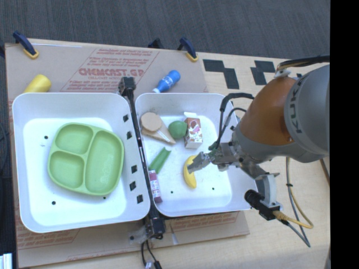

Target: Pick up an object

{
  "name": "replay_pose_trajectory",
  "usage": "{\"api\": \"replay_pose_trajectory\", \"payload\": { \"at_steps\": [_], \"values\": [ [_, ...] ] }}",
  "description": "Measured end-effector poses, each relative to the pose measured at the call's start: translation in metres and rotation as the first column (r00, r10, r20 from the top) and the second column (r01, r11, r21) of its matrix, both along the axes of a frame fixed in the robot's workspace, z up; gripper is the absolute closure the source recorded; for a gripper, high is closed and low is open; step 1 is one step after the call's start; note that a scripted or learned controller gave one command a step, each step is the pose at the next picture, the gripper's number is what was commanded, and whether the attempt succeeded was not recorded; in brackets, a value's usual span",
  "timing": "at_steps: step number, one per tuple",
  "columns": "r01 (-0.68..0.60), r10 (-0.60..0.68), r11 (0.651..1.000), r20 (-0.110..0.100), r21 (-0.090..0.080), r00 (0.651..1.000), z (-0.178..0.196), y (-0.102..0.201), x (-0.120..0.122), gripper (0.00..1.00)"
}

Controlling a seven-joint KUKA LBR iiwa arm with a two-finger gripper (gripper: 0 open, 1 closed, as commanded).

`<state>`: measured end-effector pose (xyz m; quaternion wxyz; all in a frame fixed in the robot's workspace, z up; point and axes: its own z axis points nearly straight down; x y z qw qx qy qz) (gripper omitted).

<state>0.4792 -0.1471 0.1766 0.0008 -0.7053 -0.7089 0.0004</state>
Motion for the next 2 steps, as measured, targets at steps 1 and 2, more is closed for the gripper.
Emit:
{"api": "replay_pose_trajectory", "payload": {
  "at_steps": [1,2],
  "values": [
    [-0.001,0.001,1.000,0.001,0.000,1.000,-0.085,-0.012,0.123,0.00],
    [-0.004,0.004,1.000,-0.001,0.001,1.000,-0.075,-0.011,0.123,1.00]
  ]
}}
